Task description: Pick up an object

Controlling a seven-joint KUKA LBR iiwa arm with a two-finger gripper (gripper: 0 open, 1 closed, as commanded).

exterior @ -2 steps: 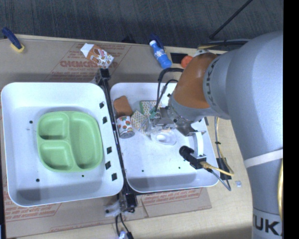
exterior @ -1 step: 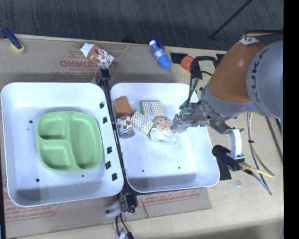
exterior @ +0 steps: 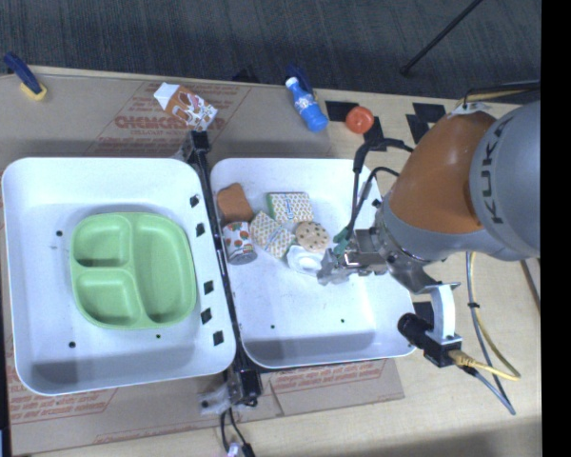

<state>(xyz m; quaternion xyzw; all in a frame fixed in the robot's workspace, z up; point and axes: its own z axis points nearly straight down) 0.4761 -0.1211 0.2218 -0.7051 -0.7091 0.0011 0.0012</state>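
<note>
Fingers [exterior: 329, 267] sit low in the right bin [exterior: 266, 346], their spread too blurred to tell. Just to their left, touching or nearly so, lies a small white object [exterior: 303, 260] beneath a speckled round cookie [exterior: 311, 235].

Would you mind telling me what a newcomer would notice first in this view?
Probably the big grey and orange arm on the right, its gripper down in the right bin beside a cluster of small objects. Next, the bright green divided plate lying alone in the left bin.
</note>
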